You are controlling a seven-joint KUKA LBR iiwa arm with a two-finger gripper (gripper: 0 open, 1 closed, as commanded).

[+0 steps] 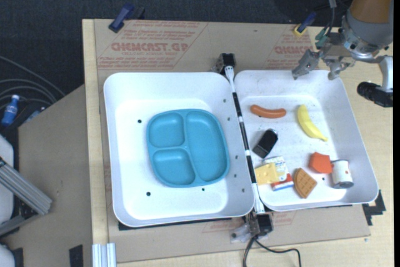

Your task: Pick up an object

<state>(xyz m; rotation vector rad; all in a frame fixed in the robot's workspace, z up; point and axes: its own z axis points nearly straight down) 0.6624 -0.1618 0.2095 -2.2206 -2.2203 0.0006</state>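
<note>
The desk [156, 40], topped with printed cardboard, carried two shallow white bins side by side. The left bin [122, 134] held a blue divided plate [186, 147] with three compartments, lying flat near its middle. The right bin [350, 128] held the small things. A hot dog [268, 112] lay toward its far left, and a banana [309, 122] lay just to the right of it, apart. A black block [265, 142] sat tilted near the bin's left wall. At the near left lay a yellow cheese-like wedge [271, 171] with a small red and white piece at its near edge. A brown cracker [304, 182] rested close by, with an orange piece [320, 162] just beyond it and a small silver can [341, 173] on its side to the right.

The arm stood over the far right corner. Its tool [319, 68] hovered above the right bin's far rim, fingers spread apart and grasping nothing, well apart from every object.
</note>
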